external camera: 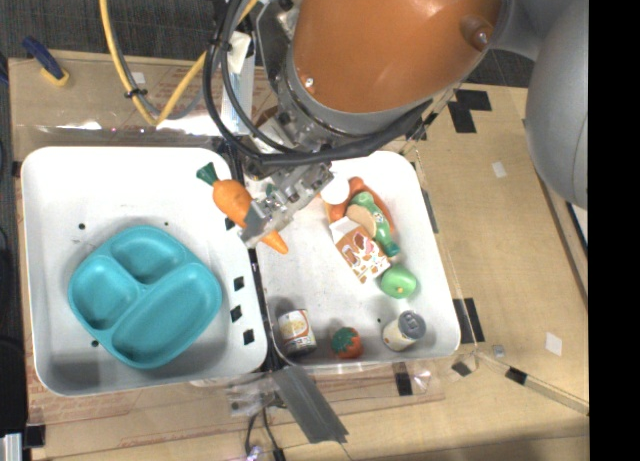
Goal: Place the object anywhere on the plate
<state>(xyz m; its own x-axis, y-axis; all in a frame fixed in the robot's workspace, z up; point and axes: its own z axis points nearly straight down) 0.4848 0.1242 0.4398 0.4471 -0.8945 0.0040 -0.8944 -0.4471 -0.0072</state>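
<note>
**Carrot at the gripper, above the divide between the two bins**

The gripper (268, 211) hangs over the inner edge of the right bin (432, 249), just where it meets the left bin (40, 249). A toy carrot (240, 205) lies across the gripper, and its middle part is covered by the metal fingers (285, 194), so the gripper looks closed on it, though the exact contact is hard to make out. The carrot is bright orange with a small dark green leafy top; the green end points far and left, over the left bin's rim, and the orange tip points near and right, into the right bin. It sits tilted, not flat.

Behind the gripper rises the arm (400, 29), its wide orange band covering the far middle of the scene, with black and yellow cables beside it.

To the left, a teal plate (145, 294) with three compartments rests in the near part of the left bin, well apart from the carrot.

In the right bin lie a small printed carton (360, 252), a green round fruit (398, 281), a small can (293, 330), a strawberry-like toy (347, 341) and a grey-capped jar (405, 329) near the front, all on the pale worktop (500, 249)
</note>
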